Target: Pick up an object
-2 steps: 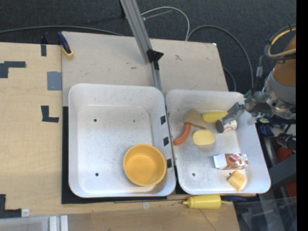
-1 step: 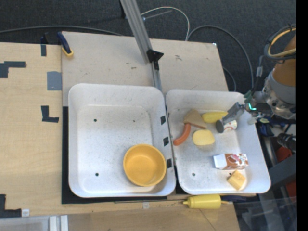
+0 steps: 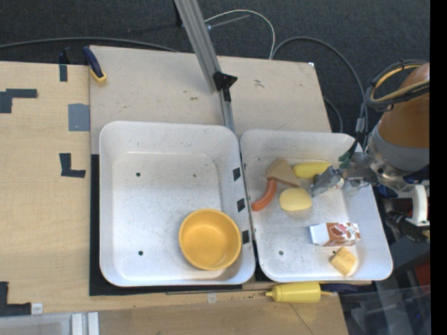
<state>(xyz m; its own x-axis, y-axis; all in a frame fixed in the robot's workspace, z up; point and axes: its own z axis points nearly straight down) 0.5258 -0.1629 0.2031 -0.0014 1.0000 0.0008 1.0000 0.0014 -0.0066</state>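
Seemingly unreadable print marks the red-white carton [image 3: 335,234]; whether the claw [image 3: 323,183] grips anything, I cannot tell.

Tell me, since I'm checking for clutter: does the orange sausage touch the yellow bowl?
Apart. The camera view shows the orange sausage in the right bin and the yellow bowl in the left bin, with both bins' rims between them.

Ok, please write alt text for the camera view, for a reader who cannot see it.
The gripper hangs over the right bin, beside a yellow lump, an orange sausage and a small carton. The left bin holds a yellow bowl.
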